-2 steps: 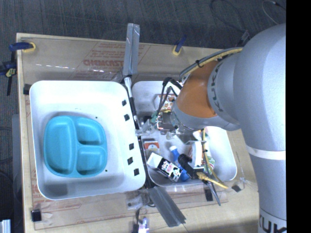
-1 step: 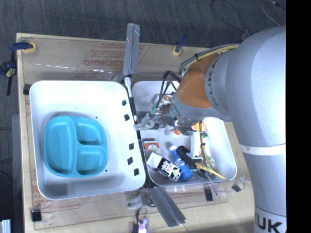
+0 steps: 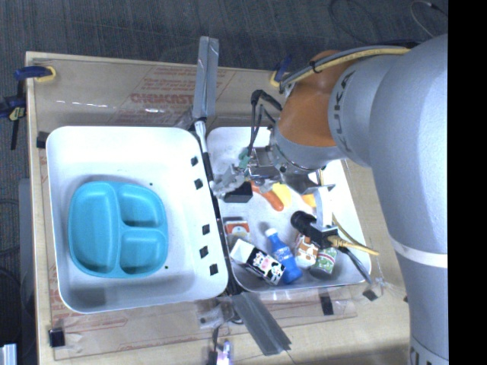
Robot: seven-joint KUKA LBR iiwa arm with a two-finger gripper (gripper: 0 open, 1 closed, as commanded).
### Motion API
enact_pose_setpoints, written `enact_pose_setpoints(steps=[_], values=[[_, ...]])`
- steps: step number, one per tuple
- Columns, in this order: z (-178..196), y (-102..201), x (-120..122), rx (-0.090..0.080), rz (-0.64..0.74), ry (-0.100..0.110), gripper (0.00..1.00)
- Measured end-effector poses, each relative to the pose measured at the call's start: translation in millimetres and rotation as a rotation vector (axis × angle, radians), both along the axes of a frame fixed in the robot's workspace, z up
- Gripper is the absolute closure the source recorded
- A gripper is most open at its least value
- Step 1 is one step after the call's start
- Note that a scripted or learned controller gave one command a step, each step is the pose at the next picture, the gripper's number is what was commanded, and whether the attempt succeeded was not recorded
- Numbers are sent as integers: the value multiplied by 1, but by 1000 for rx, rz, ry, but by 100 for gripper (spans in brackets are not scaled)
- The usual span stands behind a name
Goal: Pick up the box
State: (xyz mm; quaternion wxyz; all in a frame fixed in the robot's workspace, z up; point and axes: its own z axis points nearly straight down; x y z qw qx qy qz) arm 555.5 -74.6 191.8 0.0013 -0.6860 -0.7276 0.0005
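Fingers (image 3: pixel 237 179) hover up-bin from the box (image 3: pixel 264 264), well apart.

Dark grey carpeted floor (image 3: pixel 114 14), tan bench top (image 3: pixel 114 90) — blue clamps (image 3: pixel 30 73) at its left edge

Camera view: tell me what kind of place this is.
Probably a robotics lab's bin-picking bench: a grey arm reaches over two white bins, one holding a blue divided tray, the other cluttered with small items.

Grey arm (image 3: pixel 411 166), orange band, black cables
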Motion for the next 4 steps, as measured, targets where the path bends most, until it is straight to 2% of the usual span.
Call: enact_pose_setpoints(steps=[1, 2, 3, 4], values=[[-59, -21, -11, 3, -79, -28, 0], [-65, -23, -8, 2, -100, -42, 0], [-67, -24, -19, 1, -95, -85, 0], [-66, -26, -35, -3, -7, -103, 0]])
